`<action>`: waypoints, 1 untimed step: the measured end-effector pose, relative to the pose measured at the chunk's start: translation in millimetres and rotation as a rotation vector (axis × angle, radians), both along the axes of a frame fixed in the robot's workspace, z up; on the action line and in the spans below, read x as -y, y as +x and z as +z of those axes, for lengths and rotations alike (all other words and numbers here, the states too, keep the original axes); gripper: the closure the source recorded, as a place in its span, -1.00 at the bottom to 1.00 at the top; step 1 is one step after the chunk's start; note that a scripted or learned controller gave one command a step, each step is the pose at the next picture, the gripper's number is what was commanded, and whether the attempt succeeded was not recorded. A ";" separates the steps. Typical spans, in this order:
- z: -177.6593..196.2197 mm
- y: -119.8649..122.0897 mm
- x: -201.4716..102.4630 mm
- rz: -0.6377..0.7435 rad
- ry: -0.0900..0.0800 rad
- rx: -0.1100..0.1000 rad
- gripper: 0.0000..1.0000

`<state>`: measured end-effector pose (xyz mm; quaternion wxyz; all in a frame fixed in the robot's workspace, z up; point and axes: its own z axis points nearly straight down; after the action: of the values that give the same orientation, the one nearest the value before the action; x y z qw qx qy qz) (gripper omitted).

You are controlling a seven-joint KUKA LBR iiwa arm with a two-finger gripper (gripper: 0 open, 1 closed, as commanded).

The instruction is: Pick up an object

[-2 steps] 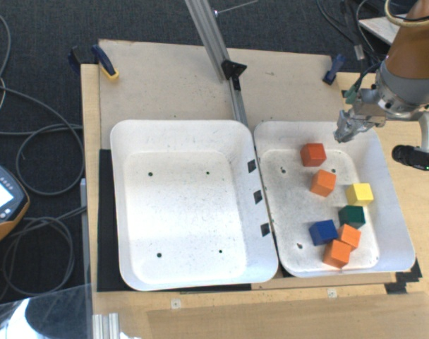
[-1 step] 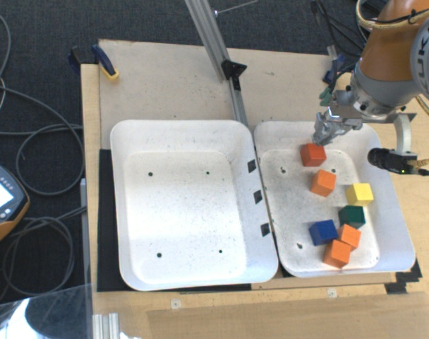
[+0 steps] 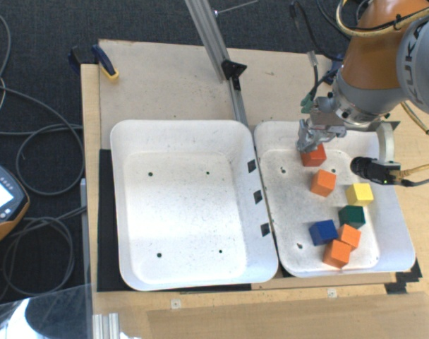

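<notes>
Open room across the whole floor of the left bin (image 3: 179,210), reachable straight from above. In the right bin (image 3: 288,214), free only along the left strip and the near-left corner. Crowded toward the right: red block (image 3: 314,156) directly under the end effector (image 3: 312,144), upper orange block (image 3: 324,182) just beside it, then yellow block (image 3: 360,193), green block (image 3: 353,215), blue block (image 3: 323,232), middle orange block (image 3: 351,236) and nearest orange block (image 3: 336,253) packed close, some touching. Behind the bins, barred by a slanted metal rail (image 3: 214,34) crossing over the surface (image 3: 165,83); narrow between the bins, with black clips (image 3: 257,196) on the shared edge.
</notes>
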<state>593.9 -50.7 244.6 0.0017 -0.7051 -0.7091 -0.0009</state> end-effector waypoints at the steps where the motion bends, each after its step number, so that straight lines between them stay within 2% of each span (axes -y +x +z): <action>1: 8.6 -22.9 -54.1 0.001 0.000 -0.001 1.00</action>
<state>571.0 3.3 253.2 0.0021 -0.7046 -0.7096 -0.0007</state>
